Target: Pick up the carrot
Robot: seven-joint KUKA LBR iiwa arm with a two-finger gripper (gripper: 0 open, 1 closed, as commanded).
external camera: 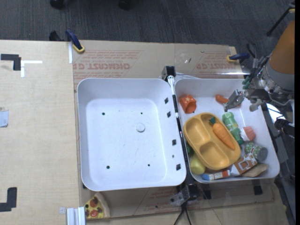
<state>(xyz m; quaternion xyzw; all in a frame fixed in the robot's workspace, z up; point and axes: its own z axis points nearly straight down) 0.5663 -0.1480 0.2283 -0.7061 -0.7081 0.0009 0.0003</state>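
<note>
Hovering over the right bin's (269, 135) far right side, the pincer (244, 101) sits above the bin floor with its two fingers apart and nothing between them; one metal fingertip (233, 102) points left toward a small orange piece (221, 98) lying near the bin's back wall. Carrot (223, 134) lies diagonally in the yellow divided tray (206, 142), across the tray's right rim, green top toward the back, well apart from the pincer. Just right of the carrot: a green bottle (230, 123), then a red-and-white item (249, 133) and a green can (253, 151) with a label too small to read. An orange cup (188, 103) lies on its side near the back left corner. A yellow-green fruit (197, 164) sits at the tray's front edge, beside a flat red-and-white tube (216, 175) and a small printed box (246, 163); print on both is illegible. Left bin (89, 139) is next to it, rims touching. Cardboard sheet (122, 62) under the bins carries red repeated lettering, upside down and mirrored from this angle, not reliably readable. A toy pizza slice (96, 208) rests on the bench (37, 139) at the left bin's front corner.
</note>
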